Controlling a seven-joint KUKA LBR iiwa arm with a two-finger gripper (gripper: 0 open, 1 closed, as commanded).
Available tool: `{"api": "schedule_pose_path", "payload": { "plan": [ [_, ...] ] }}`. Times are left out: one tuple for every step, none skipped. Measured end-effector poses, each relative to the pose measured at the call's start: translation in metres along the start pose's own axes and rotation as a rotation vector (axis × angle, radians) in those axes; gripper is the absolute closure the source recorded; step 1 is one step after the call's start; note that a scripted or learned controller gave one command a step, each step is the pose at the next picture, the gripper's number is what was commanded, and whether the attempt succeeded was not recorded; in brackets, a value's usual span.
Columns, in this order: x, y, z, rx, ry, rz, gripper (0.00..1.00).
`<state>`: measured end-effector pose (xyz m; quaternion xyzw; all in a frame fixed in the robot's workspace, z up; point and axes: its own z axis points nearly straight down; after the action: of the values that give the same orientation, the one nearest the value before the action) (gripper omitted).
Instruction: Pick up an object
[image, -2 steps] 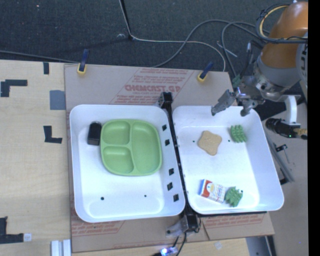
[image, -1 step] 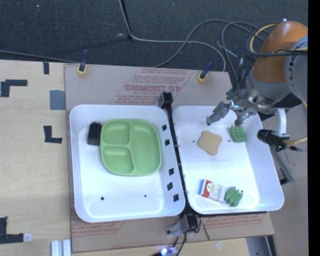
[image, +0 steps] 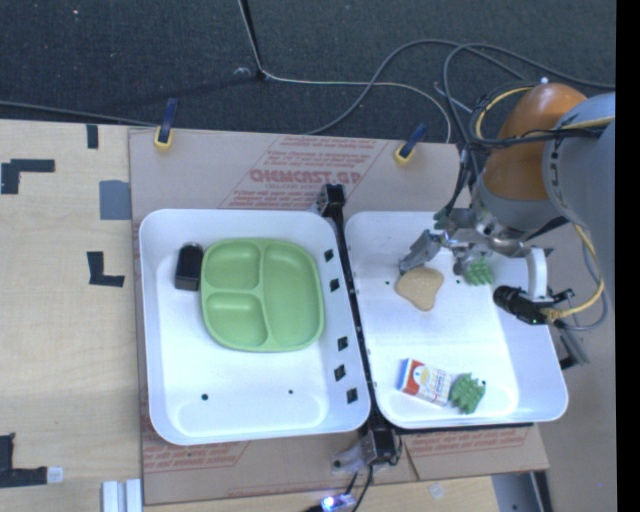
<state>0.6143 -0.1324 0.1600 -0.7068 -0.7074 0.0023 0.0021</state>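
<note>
- The grey KUKA arm (image: 590, 150) enters from the right edge, its orange band (image: 530, 140) sitting above the wrist.
- The wrist angles down and to the left.
- The gripper (image: 445, 255) is low, its two fingers (image: 418, 254) spread apart.

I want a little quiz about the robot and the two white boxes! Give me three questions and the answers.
1. True or false: the green divided plate lies in the left bin.
2. Which thing lies closest to the tool? A) the tan lump B) the small carton C) the black block
3. Fill in: the green toy by the small carton lies in the ____ bin.

Key: 1 true; 2 A; 3 right.
</note>
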Motion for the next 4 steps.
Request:
{"api": "schedule_pose_path", "payload": {
  "plan": [
    [0.001, 0.009, 0.049, -0.003, -0.001, -0.002, 0.0],
    [0.002, 0.009, 0.037, -0.003, 0.0, -0.002, 1.0],
    [0.006, 0.006, -0.005, -0.007, 0.001, -0.001, 1.0],
    [0.006, 0.002, -0.047, -0.007, 0.0, 0.0, 1.0]
  ]
}}
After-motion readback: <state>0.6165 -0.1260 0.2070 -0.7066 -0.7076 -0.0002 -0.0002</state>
